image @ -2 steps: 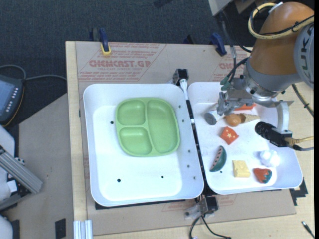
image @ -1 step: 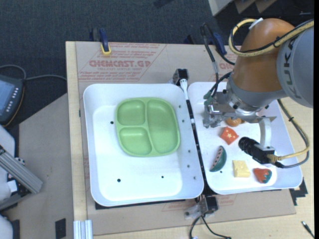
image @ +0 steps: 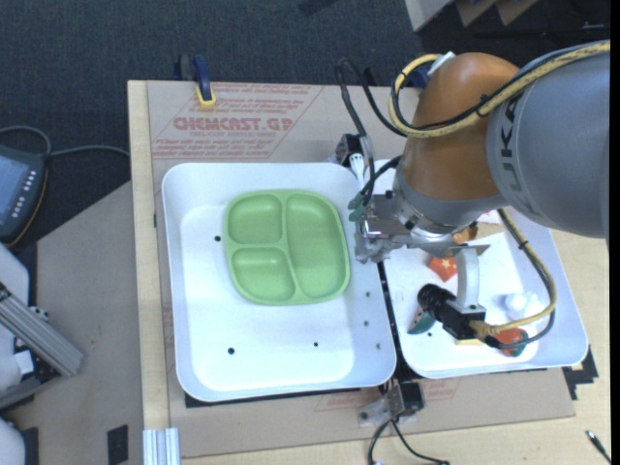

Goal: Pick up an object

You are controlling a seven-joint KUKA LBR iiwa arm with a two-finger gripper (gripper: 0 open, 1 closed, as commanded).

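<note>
The arm (image: 504, 134) reaches in from the right of the frame, and its wrist hangs over the seam between the two bins, just right of centre. The gripper (image: 380, 232) sits beneath that wrist, mostly hidden by it, so I cannot tell whether it is open or closed, and nothing shows clearly within its grasp.

Things to pick lie on both sides. A green divided plate (image: 288, 247) rests flat in the upper middle of the left bin (image: 179, 289). In the right bin (image: 567, 298), an orange piece (image: 443, 266) lies just below the wrist. A teal piece (image: 418, 325) is near the lower left corner, a white piece (image: 518, 304) is to the right, and a red and yellow piece (image: 511, 342) is near the lower edge.

The main risk, as I judge it, is the position over the seam. A straight descent from here could land on the two bin rims, or between the plate's right edge and the bin wall, and close on nothing. The plate looks broad, shallow and smooth, so a narrow grip may slide off its rim or only tip it. The small pieces lie flat and close to the walls, so a slightly offset closure could nudge one aside instead of catching it
</note>
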